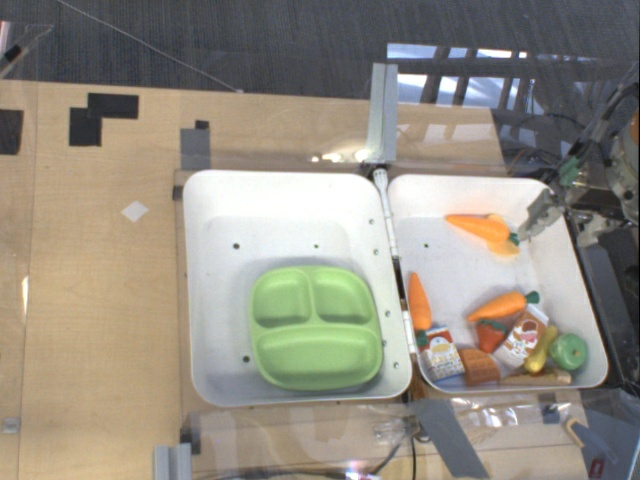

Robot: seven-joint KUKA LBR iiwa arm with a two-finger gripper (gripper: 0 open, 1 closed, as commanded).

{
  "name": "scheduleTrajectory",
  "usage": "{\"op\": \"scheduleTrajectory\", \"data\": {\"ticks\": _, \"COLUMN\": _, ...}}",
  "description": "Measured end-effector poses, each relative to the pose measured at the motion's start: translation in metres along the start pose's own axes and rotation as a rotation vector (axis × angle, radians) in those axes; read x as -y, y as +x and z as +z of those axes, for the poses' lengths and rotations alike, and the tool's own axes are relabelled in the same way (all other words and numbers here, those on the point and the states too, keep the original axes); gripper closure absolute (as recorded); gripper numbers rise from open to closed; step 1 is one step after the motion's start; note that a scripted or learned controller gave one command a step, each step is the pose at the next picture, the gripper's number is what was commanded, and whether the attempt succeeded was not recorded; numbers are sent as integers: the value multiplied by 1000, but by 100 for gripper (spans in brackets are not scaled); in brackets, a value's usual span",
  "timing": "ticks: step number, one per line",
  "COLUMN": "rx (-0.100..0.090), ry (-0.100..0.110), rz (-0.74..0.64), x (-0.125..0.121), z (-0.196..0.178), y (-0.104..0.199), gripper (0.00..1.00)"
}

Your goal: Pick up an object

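The camera view looks down at a slant on a wooden bench (90,298) bearing two shallow white bins side by side. The left bin (215,208) holds a green divided plate (315,328), three compartments, lying flat toward the bin's near side.

The right bin (440,268) holds the toy food. A toy carrot (480,228) lies apart from the rest in the far half of the bin, its orange body pointing left and its green end to the right. The gripper (530,225) comes in from the right edge at a slant, and its grey tip sits just at that green end, touching or nearly so. The tip is small and blurred, and I cannot tell whether the fingers are spread or closed, nor whether the carrot is between them.

Along the bin's left wall lies a second small carrot (419,302), lengthwise. In the near right corner things are crowded together: a third carrot (500,306) with a green top, a red strawberry-like piece (490,335) just below it, a small carton (441,353), a brown piece (480,368), a printed white packet (522,336), a yellow banana-like piece (543,350) and a green apple (570,349).
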State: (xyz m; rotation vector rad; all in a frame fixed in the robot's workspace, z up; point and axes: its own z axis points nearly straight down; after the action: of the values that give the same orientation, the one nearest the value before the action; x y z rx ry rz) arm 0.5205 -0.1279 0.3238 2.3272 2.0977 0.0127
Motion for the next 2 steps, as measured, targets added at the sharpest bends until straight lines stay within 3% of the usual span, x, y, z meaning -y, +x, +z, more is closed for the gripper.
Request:
{"op": "scheduleTrajectory", "data": {"ticks": 1, "rx": 1, "ry": 8, "rz": -31, "x": -37, "z": 70, "y": -16, "gripper": 0}}
{"op": "scheduleTrajectory", "data": {"ticks": 2, "rx": 1, "ry": 9, "rz": -40, "x": -111, "z": 141, "y": -27, "gripper": 0}}
